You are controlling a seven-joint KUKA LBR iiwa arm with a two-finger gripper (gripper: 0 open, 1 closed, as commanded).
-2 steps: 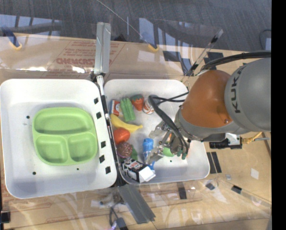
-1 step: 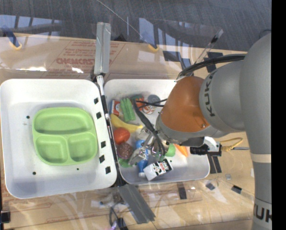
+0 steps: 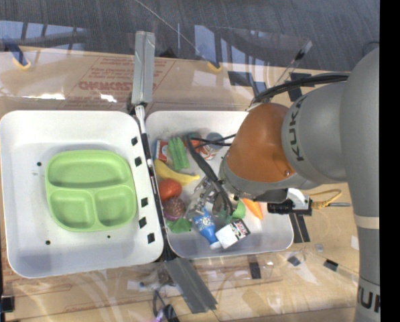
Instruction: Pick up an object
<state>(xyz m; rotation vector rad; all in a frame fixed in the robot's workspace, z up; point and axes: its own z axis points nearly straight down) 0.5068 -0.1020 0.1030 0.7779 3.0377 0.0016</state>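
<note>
Toy food and small packages crowd the right bin (image 3: 273, 241), piled mostly along its left half. A yellow banana (image 3: 175, 174) lies near the bin's nine o'clock side, with a red tomato (image 3: 170, 189) just below it and a dark reddish round item (image 3: 175, 208) under that, toward seven o'clock. A green ridged piece (image 3: 179, 152) sits at about eleven o'clock, next to a red-and-white packet (image 3: 163, 151) against the left wall. Toward six o'clock lie a blue-and-white packet (image 3: 204, 226) and a white box with dark print (image 3: 234, 233), touching one another; a green leafy scrap (image 3: 180, 225) sits at their left. An orange carrot-like piece (image 3: 253, 208) pokes out at the arm's lower edge, around four o'clock. The gripper (image 3: 212, 198) hangs over the middle of this heap, just above the blue-and-white packet and right of the dark round item; its metal parts blur into the clutter, so whether it is spread or closed on anything cannot be told. The arm's orange band (image 3: 260, 146) covers the bin's upper right. The left bin (image 3: 19, 180) holds a green three-compartment tray (image 3: 91, 190), set slightly toward nine o'clock of its centre.
</note>
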